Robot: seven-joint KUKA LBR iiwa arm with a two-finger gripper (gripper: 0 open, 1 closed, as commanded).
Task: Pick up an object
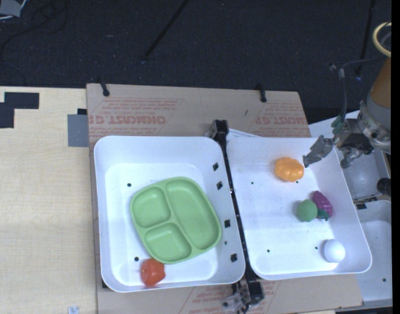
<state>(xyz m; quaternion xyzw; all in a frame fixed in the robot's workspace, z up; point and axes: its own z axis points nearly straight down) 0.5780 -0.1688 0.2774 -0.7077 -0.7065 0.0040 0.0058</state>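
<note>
Orange obj (pixel 289 169) at 12 o'clock in right bin (pixel 357 267), nothing gripped; gripper (pixel 332 148) near its 2 o'clock, jaws' state unclear; approach step, next descend over it

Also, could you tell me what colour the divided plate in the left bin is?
Light green divided plastic plate, clearest in the camera view.

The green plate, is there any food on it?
Empty. All three sections of the green plate show bare green. The red toy lies in the bin by the plate's edge.
</note>
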